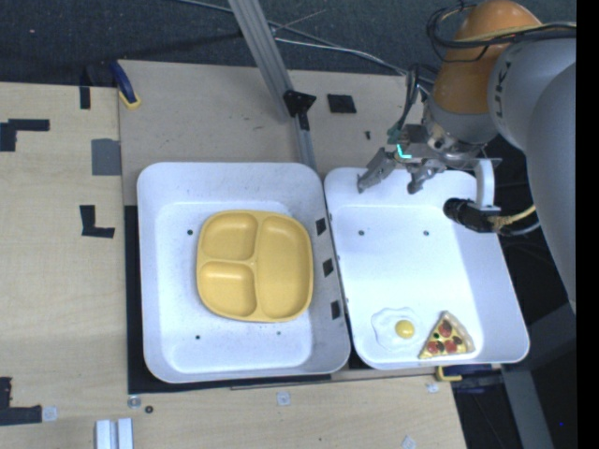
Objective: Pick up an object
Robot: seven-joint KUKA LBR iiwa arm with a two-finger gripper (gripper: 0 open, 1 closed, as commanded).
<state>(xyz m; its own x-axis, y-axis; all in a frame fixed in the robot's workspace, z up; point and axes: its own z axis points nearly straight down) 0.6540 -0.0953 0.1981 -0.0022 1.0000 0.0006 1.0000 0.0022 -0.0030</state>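
Observation:
A toy fried egg (394, 327) and a toy pizza slice (447, 336) lie side by side at the near edge of the right bin (412, 241). My gripper (391, 178) hangs over the far rim of that bin, well away from both toys. Its two fingers are spread apart and open, with nothing between them. A yellow three-compartment plate (255, 265) sits in the middle of the left bin (168, 251).
A slanted grey metal pole (267, 50) runs down from the top to a black bracket just behind the bins. Cables loop around the arm's orange wrist band (468, 59) at the upper right. Black tape marks dot the wooden bench.

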